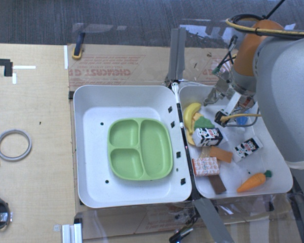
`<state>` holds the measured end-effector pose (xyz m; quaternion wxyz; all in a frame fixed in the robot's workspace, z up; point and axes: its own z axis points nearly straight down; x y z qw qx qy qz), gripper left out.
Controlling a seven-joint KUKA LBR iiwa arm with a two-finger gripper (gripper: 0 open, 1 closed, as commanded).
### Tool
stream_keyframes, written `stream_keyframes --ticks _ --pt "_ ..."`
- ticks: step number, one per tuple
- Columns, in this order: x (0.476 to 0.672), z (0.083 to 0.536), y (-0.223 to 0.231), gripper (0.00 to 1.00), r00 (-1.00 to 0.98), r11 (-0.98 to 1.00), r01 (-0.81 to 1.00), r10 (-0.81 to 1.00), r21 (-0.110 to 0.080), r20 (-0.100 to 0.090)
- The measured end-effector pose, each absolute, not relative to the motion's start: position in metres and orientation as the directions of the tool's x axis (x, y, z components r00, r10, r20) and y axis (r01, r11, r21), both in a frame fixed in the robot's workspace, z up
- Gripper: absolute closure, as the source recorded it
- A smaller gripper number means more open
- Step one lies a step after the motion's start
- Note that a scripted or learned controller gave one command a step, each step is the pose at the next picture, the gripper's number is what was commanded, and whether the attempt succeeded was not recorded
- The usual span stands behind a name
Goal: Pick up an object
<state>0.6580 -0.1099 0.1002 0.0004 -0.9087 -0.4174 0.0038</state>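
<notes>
The pincer (214,96) hangs near the right bin's (269,161) back edge, beside the banana (190,113). I cannot tell if it is wide or narrow.

A robotics lab, by the look of it — a grey industrial arm (283,85) with an orange band reaches in from 3 o'clock over two shallow white bins (91,101) set on a cardboard sheet (116,65) on a pale wooden tabletop (30,105). Toy food, a carrot (252,182) and a banana (190,112) among it, fills the 3 o'clock bin; a tape roll (12,145) lies at 9 o'clock.
</notes>
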Motion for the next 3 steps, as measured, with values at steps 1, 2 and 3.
stream_keyframes --ticks 1,2,3 --pt "0.658 0.109 -0.110 1.00 0.648 -0.648 0.761 0.761 -0.004 -0.010" --pt "0.658 0.109 -0.110 0.00 0.648 -0.648 0.761 0.761 -0.005 -0.010" --pt "0.654 0.091 -0.154 0.00 0.963 -0.963 0.269 0.269 -0.001 -0.004"
